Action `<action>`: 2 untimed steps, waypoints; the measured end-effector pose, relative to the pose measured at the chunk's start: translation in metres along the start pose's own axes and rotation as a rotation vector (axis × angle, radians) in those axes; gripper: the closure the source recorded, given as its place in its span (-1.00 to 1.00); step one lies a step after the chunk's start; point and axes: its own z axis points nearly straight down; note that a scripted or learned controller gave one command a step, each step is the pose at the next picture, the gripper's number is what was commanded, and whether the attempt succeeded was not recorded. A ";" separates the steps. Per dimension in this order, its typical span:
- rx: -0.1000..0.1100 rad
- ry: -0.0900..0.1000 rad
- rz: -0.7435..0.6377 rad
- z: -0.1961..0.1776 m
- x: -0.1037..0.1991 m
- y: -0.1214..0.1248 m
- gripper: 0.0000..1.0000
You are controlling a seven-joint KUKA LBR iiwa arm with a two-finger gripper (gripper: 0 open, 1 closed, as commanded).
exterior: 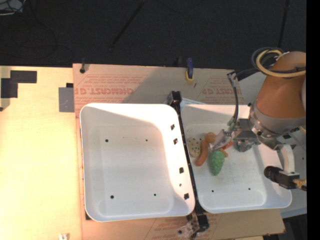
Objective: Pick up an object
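In the right bin [250, 196] lies a small cluster of objects. A green bumpy object [216, 162] lies nearest the front, and a long orange one [202, 152] lies just left of it. A beige dotted piece [193, 145] rests by the bin's left wall. Another small orange piece [211, 136] sits behind them. My gripper [223, 140] reaches in from the right and is low over the cluster, just above and right of the green object. Parts of the objects beneath it are hidden.
The left bin [100, 204] stands beside the right one, with a black clip divider [180, 149] between them. Both rest on brown cardboard [130, 86] on a pale wooden bench. The arm's orange band [282, 91] and cables hang over the right bin's far right side.
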 end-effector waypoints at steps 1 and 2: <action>0.005 0.000 0.005 0.080 -0.062 -0.024 -1.00; -0.005 -0.004 0.001 0.144 -0.133 0.014 -1.00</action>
